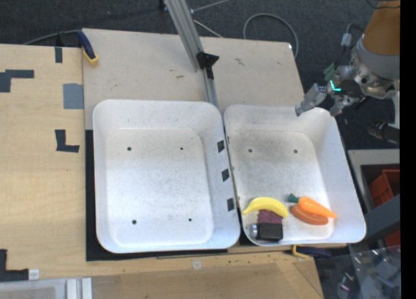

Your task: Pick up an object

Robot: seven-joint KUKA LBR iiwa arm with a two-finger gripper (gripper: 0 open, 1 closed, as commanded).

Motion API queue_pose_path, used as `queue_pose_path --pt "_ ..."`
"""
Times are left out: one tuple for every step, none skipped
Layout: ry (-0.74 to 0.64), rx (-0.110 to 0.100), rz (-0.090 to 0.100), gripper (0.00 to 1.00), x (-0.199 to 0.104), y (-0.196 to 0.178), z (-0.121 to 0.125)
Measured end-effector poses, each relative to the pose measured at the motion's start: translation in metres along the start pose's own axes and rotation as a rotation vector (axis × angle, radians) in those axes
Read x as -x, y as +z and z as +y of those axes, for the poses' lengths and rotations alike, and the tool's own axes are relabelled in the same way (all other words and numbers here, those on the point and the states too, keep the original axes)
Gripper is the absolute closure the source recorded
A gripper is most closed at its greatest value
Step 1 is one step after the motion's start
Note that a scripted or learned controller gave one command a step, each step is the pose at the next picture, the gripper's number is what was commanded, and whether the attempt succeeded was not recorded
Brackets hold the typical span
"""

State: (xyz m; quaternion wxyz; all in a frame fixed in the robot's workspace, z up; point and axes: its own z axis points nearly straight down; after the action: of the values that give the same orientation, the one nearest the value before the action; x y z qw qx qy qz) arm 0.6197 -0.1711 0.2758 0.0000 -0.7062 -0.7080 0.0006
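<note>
The arm (380, 31) enters at the upper right, its top cut off by the frame edge, and its tool (323, 101) hangs over the far right corner of the right bin (338, 142), small and dark against the floor; whether it is released or clenched cannot be told, and nothing can be seen in it. All the objects lie crowded in the near part of the right bin, well apart from the tool. A banana (265, 206) lies with its long axis roughly left to right, arched upward in the middle, both tips pointing down toward the near rim. Just right of it an orange carrot (312, 212) lies with its long axis also roughly left to right, slightly slanted, its green stem end (293, 197) toward the banana and its narrow end toward the right wall. Below the banana sits a dark purple item (266, 216), partly hidden by the banana and too blurred to identify, touching a small black block (270, 231) near the front rim. The left bin (156, 174) sits beside the right bin on the worktop (39, 161), with a slanted metal post (185, 25) rising behind, its upper end cut off at the top of the frame.
</note>
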Motion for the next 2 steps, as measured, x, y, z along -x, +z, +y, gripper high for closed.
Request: queue_pose_path --pt "0.0 -0.005 0.001 0.0 -0.008 0.047 0.002" --pt "0.0 -0.007 0.001 0.0 -0.015 0.109 0.006"
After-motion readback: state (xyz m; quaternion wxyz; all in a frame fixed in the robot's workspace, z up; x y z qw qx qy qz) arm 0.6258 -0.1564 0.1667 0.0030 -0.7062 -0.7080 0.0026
